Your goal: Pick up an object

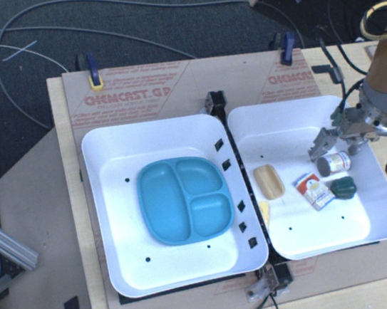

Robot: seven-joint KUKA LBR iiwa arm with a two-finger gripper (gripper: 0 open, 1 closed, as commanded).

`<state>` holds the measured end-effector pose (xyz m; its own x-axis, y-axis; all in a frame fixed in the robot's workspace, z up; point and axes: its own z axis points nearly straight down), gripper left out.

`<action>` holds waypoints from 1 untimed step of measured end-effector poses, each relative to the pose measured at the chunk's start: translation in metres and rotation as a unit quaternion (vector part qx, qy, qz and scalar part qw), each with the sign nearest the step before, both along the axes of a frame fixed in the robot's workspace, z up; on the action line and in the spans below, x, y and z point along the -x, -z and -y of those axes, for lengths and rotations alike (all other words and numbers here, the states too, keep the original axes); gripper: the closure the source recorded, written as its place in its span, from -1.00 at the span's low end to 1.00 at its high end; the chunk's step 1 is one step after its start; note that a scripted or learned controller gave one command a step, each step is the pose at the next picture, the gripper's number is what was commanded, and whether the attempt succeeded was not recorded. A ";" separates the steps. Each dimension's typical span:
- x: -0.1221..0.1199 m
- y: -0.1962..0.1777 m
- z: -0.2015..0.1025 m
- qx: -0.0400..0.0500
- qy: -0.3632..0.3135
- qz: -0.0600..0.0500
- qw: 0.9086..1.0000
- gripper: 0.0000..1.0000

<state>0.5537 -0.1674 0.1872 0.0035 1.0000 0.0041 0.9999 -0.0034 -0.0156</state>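
My gripper [330, 145] hangs over the right bin [282, 119], reaching in from the right. Its fingers [320, 148] spread apart with nothing between them. Just below it lies a small silver can [335, 163] on its side. A dark green object [343, 187] rests in front of the can. Beside that is a red and white packet [313, 190]. A tan bread-like piece [269, 180] lies near the bin's left wall.
The left bin [107, 156] holds a blue divided plate [185, 199]. A black divider with clips [234, 173] runs between the bins. Blue clamps [94, 71] hold the board at the back. Cables trail on the floor behind.
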 end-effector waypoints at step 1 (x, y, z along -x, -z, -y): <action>-0.003 -0.008 0.000 0.002 -0.002 0.007 1.000 -1.00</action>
